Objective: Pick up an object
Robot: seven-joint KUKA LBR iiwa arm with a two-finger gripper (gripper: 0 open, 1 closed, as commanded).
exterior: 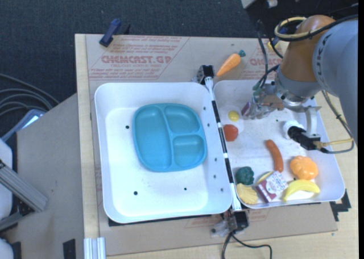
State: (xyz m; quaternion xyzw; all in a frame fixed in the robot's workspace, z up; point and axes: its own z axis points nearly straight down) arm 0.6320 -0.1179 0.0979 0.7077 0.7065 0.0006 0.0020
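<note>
Camera view, arm: the grey arm (335,53) with its orange band reaches in from the right and bends down over the right bin (333,155).
Camera view, claw: the claw (257,108) hangs low over the back left part of that bin; whether it is wide or narrow cannot be told, and nothing is seen held in it.
Camera view, things to pick: a small yellow ball (233,116) lies just beside the claw, a red ball (230,133) a little nearer the front, a sausage (274,154) mid-bin, and an orange pepper (303,167), banana (302,189), green lump (245,175) and small packet (274,184) crowd the front.
Camera view, left bin: the left bin (114,184) carries a blue divided plate (169,136).
Camera view, desk: a carrot (228,64) lies on the desk (142,56) behind the bins.
Risk: the claw seems to stand over bare floor, so closing there would probably catch nothing; the round yellow ball could roll off if nudged, and the dividing wall close by may block a finger.
</note>
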